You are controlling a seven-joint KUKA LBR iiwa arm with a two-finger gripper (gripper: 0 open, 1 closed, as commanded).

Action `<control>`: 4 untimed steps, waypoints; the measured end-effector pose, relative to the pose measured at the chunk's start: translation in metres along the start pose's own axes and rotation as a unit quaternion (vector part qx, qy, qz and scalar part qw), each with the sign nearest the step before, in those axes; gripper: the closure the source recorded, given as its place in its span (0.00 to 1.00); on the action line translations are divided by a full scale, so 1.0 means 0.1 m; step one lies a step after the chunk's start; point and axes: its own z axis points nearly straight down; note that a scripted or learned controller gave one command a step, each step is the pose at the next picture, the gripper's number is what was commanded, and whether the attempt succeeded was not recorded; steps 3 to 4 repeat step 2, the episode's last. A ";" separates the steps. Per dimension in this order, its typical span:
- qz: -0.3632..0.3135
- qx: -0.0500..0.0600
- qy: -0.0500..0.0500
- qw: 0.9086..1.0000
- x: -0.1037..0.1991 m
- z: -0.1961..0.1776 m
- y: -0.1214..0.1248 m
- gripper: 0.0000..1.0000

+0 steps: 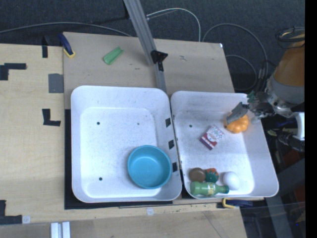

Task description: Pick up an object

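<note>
One orange fruit (238,125) lies at the two o'clock edge of the right bin (257,182), touching the gripper (237,113) reaching in from three o'clock, whose finger opening and hold on the fruit cannot be determined.
</note>
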 end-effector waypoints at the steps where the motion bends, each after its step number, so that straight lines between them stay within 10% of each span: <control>1: 0.000 0.000 0.000 1.000 0.00 0.00 0.00 0.00; 2: 0.001 0.003 0.000 1.000 -0.08 0.58 -0.06 0.00; 4: 0.001 0.003 0.000 1.000 -0.08 0.58 -0.06 0.00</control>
